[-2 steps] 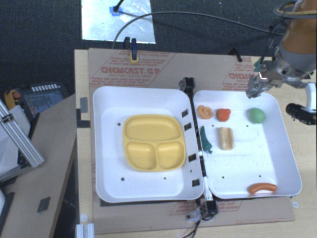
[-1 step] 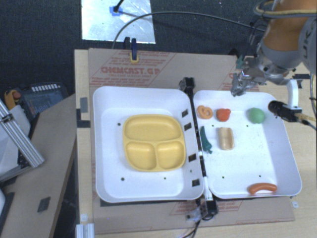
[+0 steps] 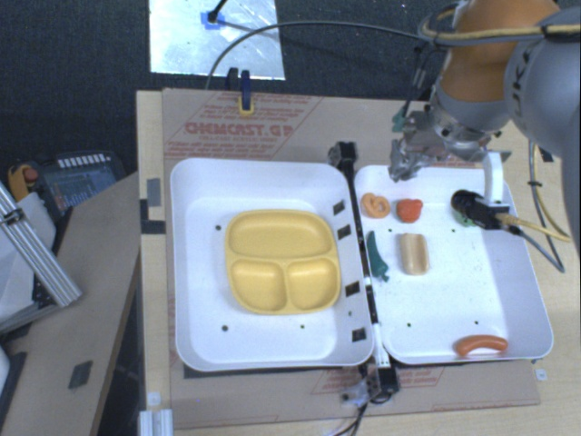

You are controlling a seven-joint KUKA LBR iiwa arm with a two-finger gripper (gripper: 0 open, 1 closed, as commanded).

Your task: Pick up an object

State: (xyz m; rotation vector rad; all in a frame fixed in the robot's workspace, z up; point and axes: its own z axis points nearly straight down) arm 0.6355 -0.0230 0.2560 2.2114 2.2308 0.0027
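Note:
My gripper point(image 3: 403, 169) hangs over the back left corner of the right bin point(image 3: 517, 289). Just in front of it lie a small orange curled piece point(image 3: 376, 205) and a red piece point(image 3: 410, 210), side by side. A tan bread roll point(image 3: 414, 253) rests further forward, with a green strip point(image 3: 375, 257) beside it against the bin's left wall. Near the front edge lies an orange sausage point(image 3: 481, 344). Nothing is seen held in the gripper.
The left bin point(image 3: 195, 243) holds a yellow divided tray point(image 3: 280, 260). A black divider with clips point(image 3: 356, 243) runs between the two bins. The grey arm with its orange band point(image 3: 495, 34) looms over the right bin's back edge.

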